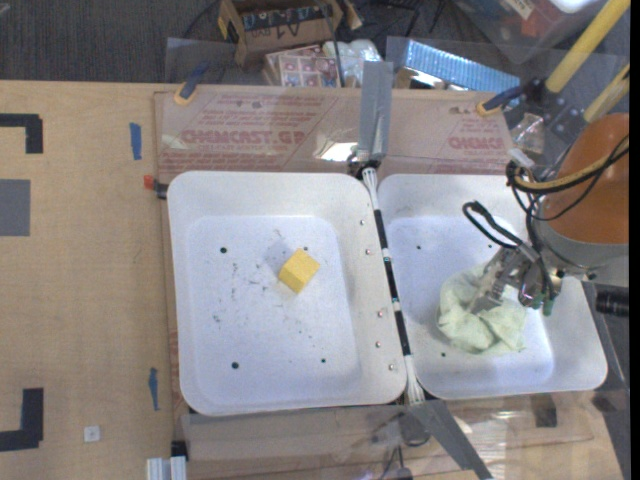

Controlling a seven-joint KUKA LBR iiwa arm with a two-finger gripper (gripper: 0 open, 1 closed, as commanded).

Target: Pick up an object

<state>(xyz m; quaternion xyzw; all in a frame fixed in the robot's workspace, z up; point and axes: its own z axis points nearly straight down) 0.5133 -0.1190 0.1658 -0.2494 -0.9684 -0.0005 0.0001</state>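
In right bin [570, 368] | gripper [497, 290] on pale green cloth [482, 320], grip state: can't tell | we advise pinching a raised fold, lifting straight | yellow block [298, 271] in left bin.

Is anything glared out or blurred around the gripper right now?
Camera view: lighting is even and soft, with no glare on the right bin; the gripper is slightly blurred over the pale green cloth, so its edges merge; the yellow block is sharp with a faint shadow.

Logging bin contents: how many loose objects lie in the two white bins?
2: a yellow block in the left bin, and a pale green cloth in the right bin under the gripper, which could hide more.
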